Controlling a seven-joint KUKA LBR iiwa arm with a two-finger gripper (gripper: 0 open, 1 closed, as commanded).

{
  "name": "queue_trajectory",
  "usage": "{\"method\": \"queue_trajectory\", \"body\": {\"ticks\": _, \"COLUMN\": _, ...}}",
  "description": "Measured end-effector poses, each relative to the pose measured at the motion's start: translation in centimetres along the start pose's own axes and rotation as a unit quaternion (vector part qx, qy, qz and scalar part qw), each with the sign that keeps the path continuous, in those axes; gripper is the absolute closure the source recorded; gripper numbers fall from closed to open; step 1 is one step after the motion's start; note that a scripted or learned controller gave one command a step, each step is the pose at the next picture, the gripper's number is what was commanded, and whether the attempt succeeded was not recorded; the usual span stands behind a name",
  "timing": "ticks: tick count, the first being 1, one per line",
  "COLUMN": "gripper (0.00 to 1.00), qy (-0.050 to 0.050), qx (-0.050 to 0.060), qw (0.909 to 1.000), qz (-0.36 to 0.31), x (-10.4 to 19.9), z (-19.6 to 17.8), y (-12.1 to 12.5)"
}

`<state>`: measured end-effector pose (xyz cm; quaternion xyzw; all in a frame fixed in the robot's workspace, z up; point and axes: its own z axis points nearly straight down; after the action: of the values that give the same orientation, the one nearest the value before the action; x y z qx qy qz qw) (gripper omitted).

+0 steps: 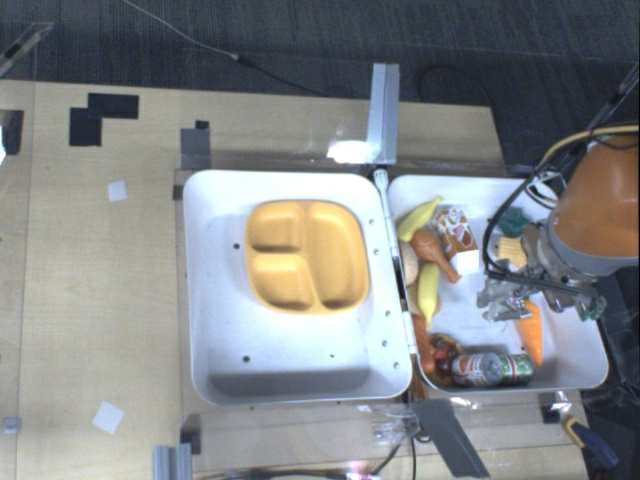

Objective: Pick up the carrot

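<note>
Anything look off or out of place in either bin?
Nothing looks spilled or broken. The can lies on its side along the right bin's near wall. The other toy foods are heaped against that bin's left wall. The yellow divided plate sits flat in the left bin. The carrot lies just below the gripper.

Orange carrot (533, 334) in right bin

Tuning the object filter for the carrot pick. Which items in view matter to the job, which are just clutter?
Job:
carrot, right bin, near its right wall
gripper, over the right bin, just left of the carrot

Clutter:
two bananas
drumstick toy
can
snack packet
yellow divided tray, left bin
</note>
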<state>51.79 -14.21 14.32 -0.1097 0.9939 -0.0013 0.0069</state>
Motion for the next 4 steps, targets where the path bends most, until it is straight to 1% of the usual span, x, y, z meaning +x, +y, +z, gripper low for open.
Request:
{"method": "queue_trajectory", "body": {"ticks": 1, "gripper": 0.00, "qy": 0.002, "qx": -0.001, "qw": 1.0000, "qz": 0.001, "x": 0.1, "z": 0.2, "y": 0.0}}
{"method": "queue_trajectory", "body": {"ticks": 2, "gripper": 0.00, "qy": -0.004, "qx": 0.002, "qw": 0.9992, "qz": 0.041, "x": 1.9, "z": 5.3, "y": -3.6}}
{"method": "queue_trajectory", "body": {"ticks": 3, "gripper": 0.00, "qy": -0.004, "qx": 0.002, "qw": 0.9998, "qz": 0.020, "x": 1.8, "z": 5.2, "y": 0.3}}
{"method": "queue_trajectory", "body": {"ticks": 4, "gripper": 0.00, "qy": -0.001, "qx": 0.000, "qw": 0.9996, "qz": 0.030, "x": 2.3, "z": 5.3, "y": -1.8}}
